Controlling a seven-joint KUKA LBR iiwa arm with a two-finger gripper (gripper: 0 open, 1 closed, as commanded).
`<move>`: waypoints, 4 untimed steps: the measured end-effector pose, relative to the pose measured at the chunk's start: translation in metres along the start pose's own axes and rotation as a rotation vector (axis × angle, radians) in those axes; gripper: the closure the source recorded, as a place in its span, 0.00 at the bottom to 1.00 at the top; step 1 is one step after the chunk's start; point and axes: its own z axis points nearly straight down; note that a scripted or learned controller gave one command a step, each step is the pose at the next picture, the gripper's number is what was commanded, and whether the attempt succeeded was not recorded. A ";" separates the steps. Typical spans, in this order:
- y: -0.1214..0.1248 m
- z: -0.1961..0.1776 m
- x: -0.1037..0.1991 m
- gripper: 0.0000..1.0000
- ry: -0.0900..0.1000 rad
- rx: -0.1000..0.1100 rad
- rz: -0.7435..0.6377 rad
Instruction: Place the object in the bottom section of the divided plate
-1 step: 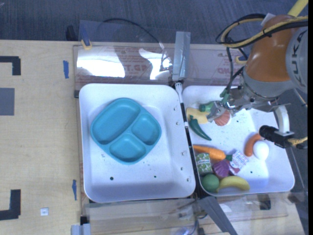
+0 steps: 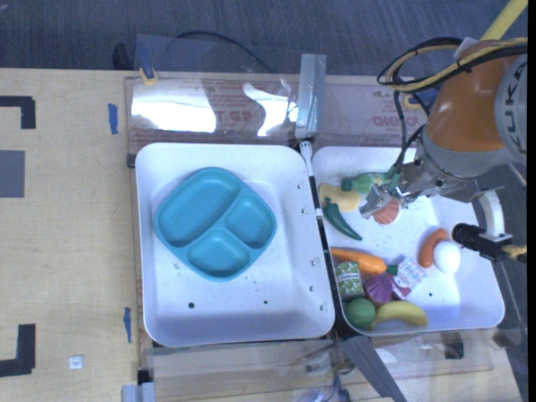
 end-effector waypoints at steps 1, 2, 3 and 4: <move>0.100 0.015 0.102 1.00 0.002 -0.003 0.022; 0.053 0.014 0.073 1.00 0.000 0.000 0.158; 0.121 0.014 0.128 1.00 0.000 -0.006 -0.035; 0.135 0.033 0.190 1.00 -0.001 -0.004 0.163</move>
